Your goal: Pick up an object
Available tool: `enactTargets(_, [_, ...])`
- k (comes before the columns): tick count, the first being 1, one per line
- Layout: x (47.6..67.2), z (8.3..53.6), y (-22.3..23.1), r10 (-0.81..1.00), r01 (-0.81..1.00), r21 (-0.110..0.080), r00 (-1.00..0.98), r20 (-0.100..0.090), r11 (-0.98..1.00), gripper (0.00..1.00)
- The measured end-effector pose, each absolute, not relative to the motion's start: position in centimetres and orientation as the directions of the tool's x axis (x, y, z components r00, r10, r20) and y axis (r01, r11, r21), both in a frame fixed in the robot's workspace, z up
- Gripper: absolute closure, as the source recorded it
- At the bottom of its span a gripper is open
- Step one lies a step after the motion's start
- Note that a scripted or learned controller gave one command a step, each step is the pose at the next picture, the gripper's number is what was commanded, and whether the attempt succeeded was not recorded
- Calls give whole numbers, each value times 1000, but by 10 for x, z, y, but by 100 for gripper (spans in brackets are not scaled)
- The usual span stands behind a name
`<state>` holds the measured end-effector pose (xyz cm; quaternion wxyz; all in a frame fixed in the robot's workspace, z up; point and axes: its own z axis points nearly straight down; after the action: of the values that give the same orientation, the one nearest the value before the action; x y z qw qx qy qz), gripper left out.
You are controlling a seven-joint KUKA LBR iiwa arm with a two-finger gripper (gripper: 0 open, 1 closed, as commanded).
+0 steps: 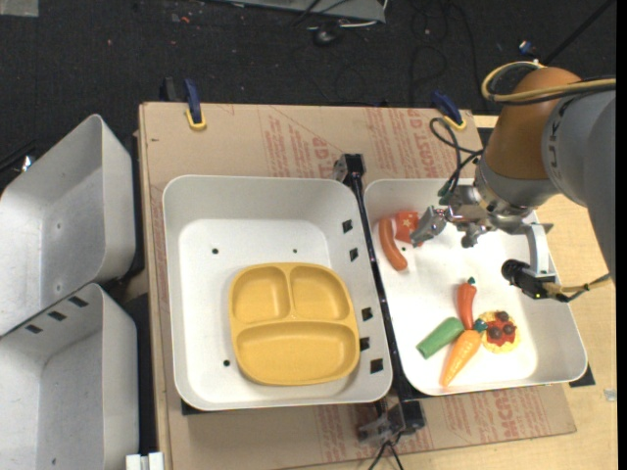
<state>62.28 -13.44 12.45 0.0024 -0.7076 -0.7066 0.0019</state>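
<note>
Hovering gripper (428,225) beside red toy sausage (392,250) — fingers' opening unclear, cannot tell; sausage looks light, smooth, slippery — pinch across middle.

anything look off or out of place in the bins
Nothing stands out. The yellow divided plate lies flat in the left bin; the toy foods, among them a carrot and a hot dog, lie loose but inside the right bin.
</note>
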Motion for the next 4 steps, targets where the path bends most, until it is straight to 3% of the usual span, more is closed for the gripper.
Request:
enactTargets(1, [623, 90, -134, 1000, 1000, -2, 1, 0, -1, 0])
enactTargets(2, [624, 103, -134, 1000, 1000, 1, 1, -1, -1, 100])
enactTargets(4, [623, 191, -132, 1000, 1000, 6, -2, -1, 2, 100])
